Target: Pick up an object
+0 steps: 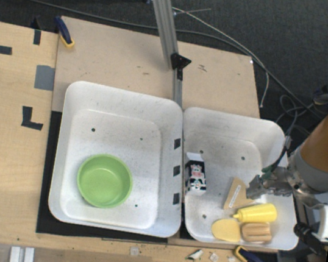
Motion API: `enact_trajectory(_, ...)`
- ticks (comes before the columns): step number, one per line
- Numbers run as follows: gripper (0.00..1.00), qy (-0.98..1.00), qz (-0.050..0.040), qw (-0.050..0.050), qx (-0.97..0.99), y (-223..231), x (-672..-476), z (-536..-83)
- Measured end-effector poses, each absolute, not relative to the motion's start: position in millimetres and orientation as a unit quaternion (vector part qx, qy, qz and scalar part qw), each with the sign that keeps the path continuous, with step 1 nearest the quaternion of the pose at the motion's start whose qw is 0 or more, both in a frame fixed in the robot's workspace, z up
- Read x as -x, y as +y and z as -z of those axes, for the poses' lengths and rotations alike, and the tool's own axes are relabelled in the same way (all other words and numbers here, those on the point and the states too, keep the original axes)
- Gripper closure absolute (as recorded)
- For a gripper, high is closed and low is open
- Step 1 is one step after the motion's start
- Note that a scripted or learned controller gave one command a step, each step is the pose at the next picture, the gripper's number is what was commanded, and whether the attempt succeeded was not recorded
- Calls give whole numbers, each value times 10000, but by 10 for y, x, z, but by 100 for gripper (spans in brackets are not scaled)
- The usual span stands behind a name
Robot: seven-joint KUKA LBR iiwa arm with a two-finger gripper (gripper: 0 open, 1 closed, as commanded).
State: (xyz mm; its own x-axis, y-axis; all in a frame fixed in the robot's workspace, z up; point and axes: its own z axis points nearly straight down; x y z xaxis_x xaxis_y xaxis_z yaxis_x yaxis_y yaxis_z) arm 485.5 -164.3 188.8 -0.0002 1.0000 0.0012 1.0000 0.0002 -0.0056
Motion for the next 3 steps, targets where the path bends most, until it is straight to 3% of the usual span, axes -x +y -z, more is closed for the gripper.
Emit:
enact_trajectory(1,0,-7072,-15,24,7070,-1643,-4855,-1888)
enact_trajectory(2,0,-7073,-34,58,7069,-1657,-4931,-1329)
enact_trajectory(3,0,-7066,56,-45,7076,-1681,-5004,-1025)
